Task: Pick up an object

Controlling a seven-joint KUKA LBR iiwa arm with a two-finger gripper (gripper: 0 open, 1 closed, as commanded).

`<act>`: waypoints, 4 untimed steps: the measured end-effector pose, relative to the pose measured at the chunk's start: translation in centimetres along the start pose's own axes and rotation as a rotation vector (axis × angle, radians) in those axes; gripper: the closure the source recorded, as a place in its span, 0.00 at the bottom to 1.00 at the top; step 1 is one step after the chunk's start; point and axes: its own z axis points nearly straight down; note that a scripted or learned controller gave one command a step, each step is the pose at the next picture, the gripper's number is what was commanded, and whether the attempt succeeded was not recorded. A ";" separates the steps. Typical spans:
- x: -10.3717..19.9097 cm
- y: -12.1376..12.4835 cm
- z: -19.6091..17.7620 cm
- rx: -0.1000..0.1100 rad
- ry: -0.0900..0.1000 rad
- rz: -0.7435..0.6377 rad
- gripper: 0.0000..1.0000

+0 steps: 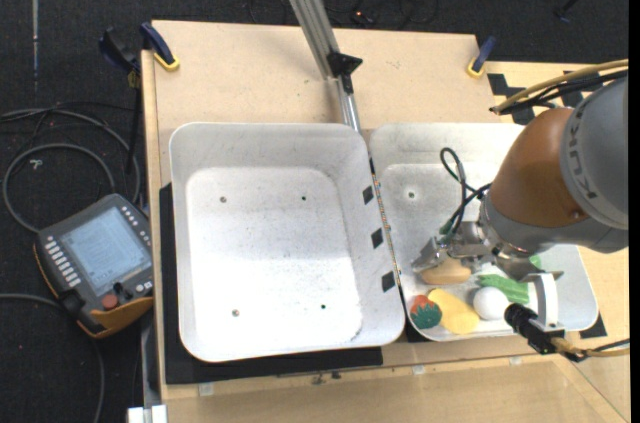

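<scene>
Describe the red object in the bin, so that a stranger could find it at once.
Look at the right bin, below the gripper. In its near left corner lies the red object, round with a green patch. Its neighbours are a yellow piece and a white ball.

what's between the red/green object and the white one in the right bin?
The yellow object lies between the red-and-green object and the white object, near the right bin's front rim, in the camera view.

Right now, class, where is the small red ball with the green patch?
The small red ball with the green patch lies in the right white bin, near its front-left corner, beside a yellow object.
</scene>
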 end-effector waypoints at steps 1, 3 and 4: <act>0.3 -0.6 -4.5 -0.001 -0.001 -0.004 1.00; -0.2 0.6 -15.0 -0.003 -0.002 -0.005 1.00; 5.8 1.9 -14.0 0.003 0.001 -0.009 1.00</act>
